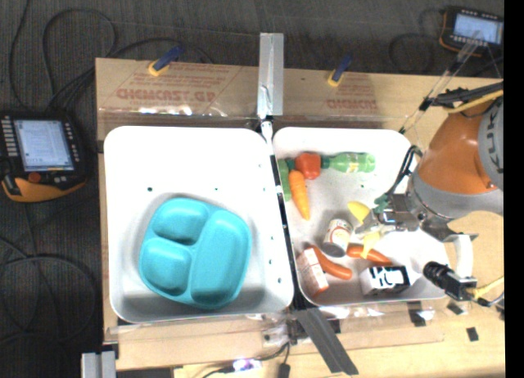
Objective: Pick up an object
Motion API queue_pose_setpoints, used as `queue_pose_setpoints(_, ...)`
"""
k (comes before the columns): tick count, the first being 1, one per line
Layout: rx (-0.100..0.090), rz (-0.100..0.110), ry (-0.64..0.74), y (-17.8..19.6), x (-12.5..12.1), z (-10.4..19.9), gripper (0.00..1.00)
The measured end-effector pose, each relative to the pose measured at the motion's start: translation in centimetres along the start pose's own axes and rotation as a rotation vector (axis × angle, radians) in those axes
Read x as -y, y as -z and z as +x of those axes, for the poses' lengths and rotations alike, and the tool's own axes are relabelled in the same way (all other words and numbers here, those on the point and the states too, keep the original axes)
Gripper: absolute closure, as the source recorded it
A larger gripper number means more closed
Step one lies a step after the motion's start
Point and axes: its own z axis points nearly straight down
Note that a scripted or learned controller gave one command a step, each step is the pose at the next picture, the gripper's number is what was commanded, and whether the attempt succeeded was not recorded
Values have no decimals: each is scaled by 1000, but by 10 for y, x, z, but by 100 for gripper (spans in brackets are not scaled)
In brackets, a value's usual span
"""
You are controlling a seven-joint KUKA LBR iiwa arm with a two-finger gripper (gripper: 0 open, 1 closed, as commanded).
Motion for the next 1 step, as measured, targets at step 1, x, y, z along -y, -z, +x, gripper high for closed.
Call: queue_pose_setpoints(1,1,-2,52,52,-39,30,100)
